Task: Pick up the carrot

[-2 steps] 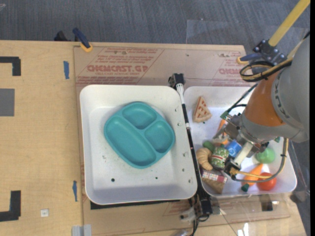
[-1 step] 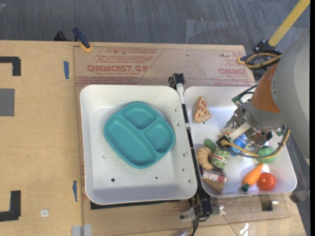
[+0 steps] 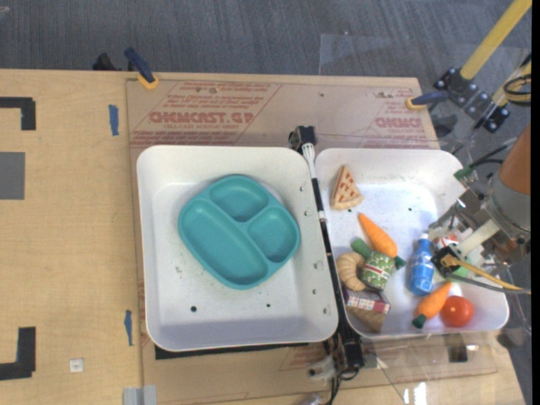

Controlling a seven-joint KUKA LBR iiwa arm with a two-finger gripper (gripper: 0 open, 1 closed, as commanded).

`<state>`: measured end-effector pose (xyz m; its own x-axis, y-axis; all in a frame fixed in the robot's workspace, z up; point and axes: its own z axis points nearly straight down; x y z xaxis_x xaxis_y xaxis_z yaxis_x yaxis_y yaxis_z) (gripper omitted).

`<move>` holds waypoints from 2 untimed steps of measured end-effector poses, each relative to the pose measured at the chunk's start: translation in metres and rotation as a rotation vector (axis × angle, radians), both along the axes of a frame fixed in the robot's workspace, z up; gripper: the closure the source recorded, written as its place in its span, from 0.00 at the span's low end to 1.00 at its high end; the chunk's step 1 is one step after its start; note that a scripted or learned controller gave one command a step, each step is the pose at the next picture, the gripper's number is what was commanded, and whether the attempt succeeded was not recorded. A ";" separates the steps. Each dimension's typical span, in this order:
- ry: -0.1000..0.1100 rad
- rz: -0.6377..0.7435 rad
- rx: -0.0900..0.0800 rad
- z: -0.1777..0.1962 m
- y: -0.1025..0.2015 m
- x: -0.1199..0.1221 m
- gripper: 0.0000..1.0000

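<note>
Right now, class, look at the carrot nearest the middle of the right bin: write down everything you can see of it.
The carrot is a small toy, smooth like plastic, with an orange tapered body and a green stub at its lower left end. It lies flat and slanted on the floor of the right bin, pointed tip toward the upper left, below the pizza slice. Its green end meets the green-and-white packet. The hand is to its right, apart from it.

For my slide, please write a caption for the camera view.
Grey arm's gripper hovers over right white bin, beside orange toy carrot; teal divided plate lies left.
</note>
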<state>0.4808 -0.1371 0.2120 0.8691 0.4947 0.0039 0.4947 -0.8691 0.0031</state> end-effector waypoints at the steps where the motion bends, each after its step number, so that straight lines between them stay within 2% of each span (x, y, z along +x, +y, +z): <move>1: 0.002 -0.024 0.001 -0.114 0.036 0.000 0.00; 2: 0.003 -0.136 0.000 -0.123 0.040 0.081 0.00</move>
<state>0.5614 -0.0972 0.0887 0.9280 0.3727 0.0013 0.3727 -0.9280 0.0019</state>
